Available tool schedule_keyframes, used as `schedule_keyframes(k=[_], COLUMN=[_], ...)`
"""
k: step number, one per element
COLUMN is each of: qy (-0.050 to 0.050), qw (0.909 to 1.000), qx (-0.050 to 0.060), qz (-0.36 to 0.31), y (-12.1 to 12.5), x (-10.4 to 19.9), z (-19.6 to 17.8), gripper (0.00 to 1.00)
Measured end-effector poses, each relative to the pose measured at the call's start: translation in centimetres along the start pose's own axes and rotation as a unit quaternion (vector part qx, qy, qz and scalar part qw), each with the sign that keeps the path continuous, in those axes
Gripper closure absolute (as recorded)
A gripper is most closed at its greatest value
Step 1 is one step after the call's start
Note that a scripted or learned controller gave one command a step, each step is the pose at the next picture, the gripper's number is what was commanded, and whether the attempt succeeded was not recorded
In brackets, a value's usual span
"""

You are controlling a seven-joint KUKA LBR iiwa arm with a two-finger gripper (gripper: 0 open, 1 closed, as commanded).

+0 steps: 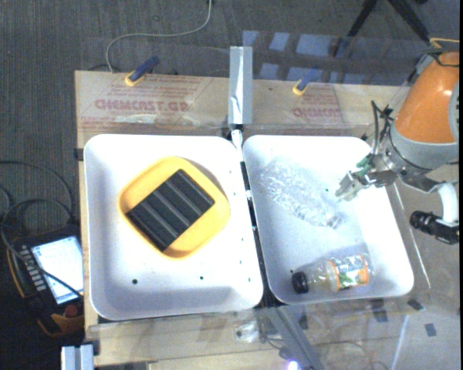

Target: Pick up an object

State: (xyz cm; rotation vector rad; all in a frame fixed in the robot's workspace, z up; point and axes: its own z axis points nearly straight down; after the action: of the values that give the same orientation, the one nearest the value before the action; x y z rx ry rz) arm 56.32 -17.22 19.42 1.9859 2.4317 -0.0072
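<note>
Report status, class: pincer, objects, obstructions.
Pincer over right bin, nothing seen held. Clear bottle beside it; capped bottle nearer front. Yellow item left bin.

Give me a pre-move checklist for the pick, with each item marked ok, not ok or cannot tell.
1. Targets in the right bin: clear crumpled bottle and juice bottle both lie inside. Ok.
2. Hand over the right bin, near its right wall. Ok.
3. Hand above a target: it sits to the right of the crumpled bottle, not over it. Not ok.
4. Nothing held yet: no object seen at the hand. Ok.
5. Finger opening: too small and blurred. Cannot tell.
6. Yellow dish with black insert sits in the left bin, away from the arm's path. Ok.
</note>
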Motion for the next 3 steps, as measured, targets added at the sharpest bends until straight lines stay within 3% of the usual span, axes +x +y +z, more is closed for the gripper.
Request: schedule_keyframes(k=[1,2,3], qy=[0.001,0.001,0.002], qw=[0.9905,0.9905,0.9975], qx=[-0.001,-0.001,-0.001], qz=[-0.138,-0.138,-0.071], y=[-1.0,-0.9,-8.7], x=[-5.1,-5.1,-3.3], z=[5.6,5.6,0.1], gripper=[1.00,0.00,0.00])
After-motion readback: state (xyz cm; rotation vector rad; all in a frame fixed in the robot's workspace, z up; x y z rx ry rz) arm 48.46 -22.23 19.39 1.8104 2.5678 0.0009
